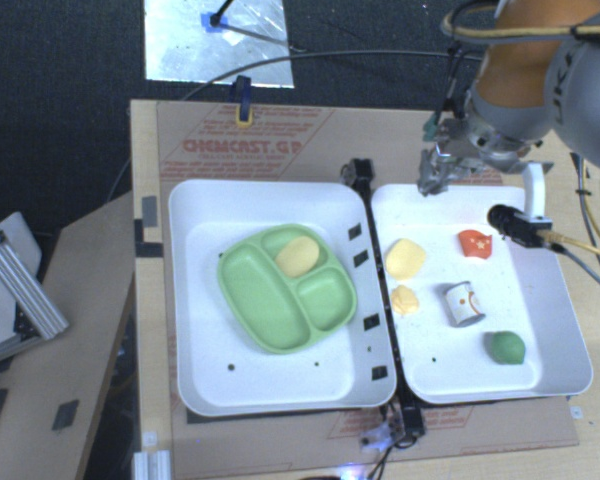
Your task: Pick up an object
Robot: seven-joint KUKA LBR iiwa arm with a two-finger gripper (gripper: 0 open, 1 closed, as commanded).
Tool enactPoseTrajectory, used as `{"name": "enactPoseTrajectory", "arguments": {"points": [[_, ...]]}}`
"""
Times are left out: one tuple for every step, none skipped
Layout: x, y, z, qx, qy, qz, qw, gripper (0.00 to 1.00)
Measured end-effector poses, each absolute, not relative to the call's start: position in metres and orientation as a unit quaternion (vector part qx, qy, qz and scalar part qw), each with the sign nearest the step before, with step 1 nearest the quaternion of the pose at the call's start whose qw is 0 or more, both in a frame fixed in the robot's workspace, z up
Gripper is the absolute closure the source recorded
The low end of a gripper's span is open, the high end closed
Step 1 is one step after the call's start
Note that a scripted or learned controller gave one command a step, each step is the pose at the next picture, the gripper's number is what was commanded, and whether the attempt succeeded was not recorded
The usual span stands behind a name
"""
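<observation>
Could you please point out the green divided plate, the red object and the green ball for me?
green divided plate (263, 303), camera view, on its long compartment.
red object (475, 244), camera view, on its middle.
green ball (505, 347), camera view, on its top surface.

A robotics laboratory or test cell is indicated rather than a home or a shop. A bare work bench (100, 268) is seen, on which a brown board printed with a maker's name (242, 146) has been laid under two shallow white bins (195, 368), held side by side by black clips (365, 258). A grey industrial arm with an orange band (540, 38) is mounted at the right, and loose cables (380, 53) are trailed across a dark carpeted floor. An aluminium extrusion frame (15, 278) is placed at the left, and a sheet of reflective foil (215, 28) is spread behind the bench. Toy food pieces (405, 259) are scattered as test items.
</observation>
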State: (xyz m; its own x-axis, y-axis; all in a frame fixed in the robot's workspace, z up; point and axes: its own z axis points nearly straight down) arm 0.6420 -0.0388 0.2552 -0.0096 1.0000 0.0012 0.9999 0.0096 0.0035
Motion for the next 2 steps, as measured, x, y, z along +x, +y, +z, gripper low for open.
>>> {"name": "enactPoseTrajectory", "arguments": {"points": [[0.639, 0.006, 0.254, 0.704, 0.71, 0.001, 0.0, 1.0], [0.628, 0.05, 0.242, 0.704, 0.71, 0.0005, -0.001, 1.0]]}}
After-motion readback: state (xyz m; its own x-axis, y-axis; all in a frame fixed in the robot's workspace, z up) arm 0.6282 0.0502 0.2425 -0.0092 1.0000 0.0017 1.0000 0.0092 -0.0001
